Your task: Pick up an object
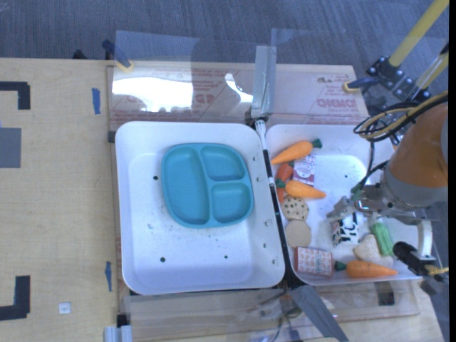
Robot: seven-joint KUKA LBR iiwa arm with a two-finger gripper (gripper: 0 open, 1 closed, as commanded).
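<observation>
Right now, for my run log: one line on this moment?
arm: over right bin | gripper: low among toys | blue tray: left bin

My arm [425, 155] is grey with an orange band. Below me sit two shallow white plastic bins [142, 255]. The left one holds a turquoise divided plate [206, 185]. The right one holds three orange toy carrots with green tops [293, 152], a speckled tan cookie [293, 208], a black-and-white cow figure [347, 229] and a green stick-shaped piece [382, 238].
</observation>
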